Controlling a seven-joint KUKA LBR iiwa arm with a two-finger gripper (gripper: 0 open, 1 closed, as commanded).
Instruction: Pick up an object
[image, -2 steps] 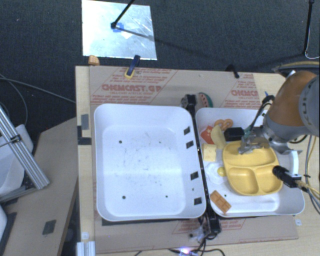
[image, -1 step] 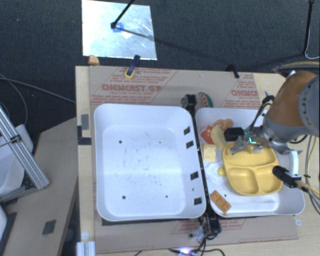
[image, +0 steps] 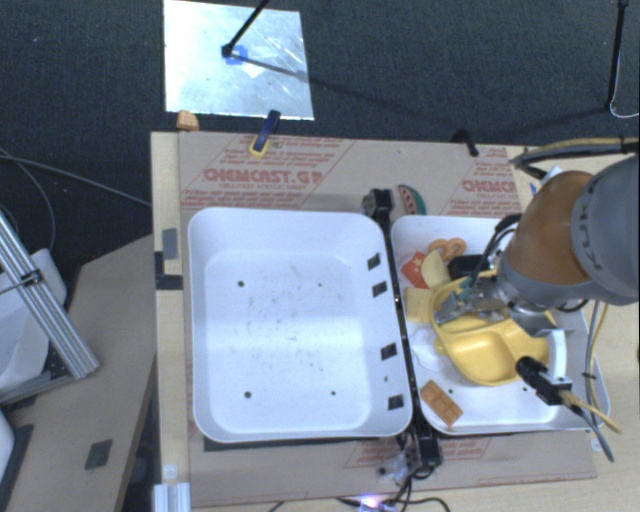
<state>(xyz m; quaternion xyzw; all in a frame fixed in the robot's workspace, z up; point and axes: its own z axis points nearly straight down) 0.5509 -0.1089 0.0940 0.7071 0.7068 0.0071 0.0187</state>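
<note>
Dark blue-grey carpet all round, plus a shiny silver sheet (image: 240, 55) lying on it up top. On the bench, a cardboard sheet (image: 280, 165) with red lettering, and on that two white bins side by side. Left bin (image: 215, 300): speckled white floor with a few small dark dots. Right bin (image: 500, 408): a heap of small stuff. Biggest of the lot, a yellow dish (image: 490, 355), tilted, sitting mid-bin toward the near side. Behind it, near the far left corner, a red piece (image: 414, 270), a pale yellow chunk (image: 435, 268) touching it, and an orange ring-ish thing (image: 447, 247) just beyond. Down by the near left corner, a tan block (image: 440, 400) looking a bit like a cracker, apart from the dish. Grey arm (image: 612, 240) with the orange band (image: 548, 235) reaching in from the right, low over the right bin. And the gripper (image: 470, 300) right down at the far rim of the yellow dish, touching it or as good as. Can't tell how wide open, or whether gripping anything, honestly, with so much wrist in the way. Also a blue and yellow thing (image: 265, 133) at the cardboard's far edge, a little tan cube (image: 187, 120) by its corner, and some aluminium framing (image: 45, 310) off to the left.
</note>
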